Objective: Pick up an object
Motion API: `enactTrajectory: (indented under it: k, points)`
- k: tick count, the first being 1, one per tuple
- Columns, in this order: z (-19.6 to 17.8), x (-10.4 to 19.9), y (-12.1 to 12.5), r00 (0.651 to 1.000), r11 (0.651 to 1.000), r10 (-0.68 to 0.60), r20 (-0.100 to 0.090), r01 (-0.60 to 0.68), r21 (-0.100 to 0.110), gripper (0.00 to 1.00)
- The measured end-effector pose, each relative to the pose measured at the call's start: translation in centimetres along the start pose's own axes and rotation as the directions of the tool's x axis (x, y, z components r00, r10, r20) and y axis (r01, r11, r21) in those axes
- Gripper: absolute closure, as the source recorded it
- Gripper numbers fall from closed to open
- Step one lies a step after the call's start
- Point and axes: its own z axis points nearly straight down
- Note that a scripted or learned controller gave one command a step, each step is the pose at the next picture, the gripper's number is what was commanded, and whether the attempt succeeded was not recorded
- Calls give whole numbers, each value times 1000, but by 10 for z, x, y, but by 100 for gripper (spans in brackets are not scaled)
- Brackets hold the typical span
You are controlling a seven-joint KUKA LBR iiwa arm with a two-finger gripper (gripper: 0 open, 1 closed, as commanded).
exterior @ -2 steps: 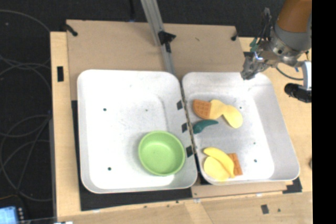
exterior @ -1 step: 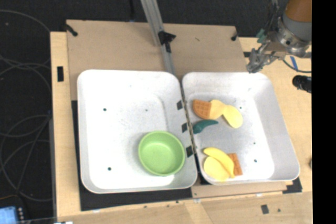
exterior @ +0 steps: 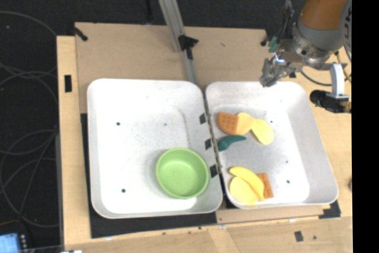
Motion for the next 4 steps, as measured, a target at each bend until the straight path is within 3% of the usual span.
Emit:
enactTrajectory:
  k: [2,4]
  points:
    - [9,106,-26,1000,1000,-2,-2,2,0,100]
    - [18,188,-54,1000,1000,3,0,-3,1,100]
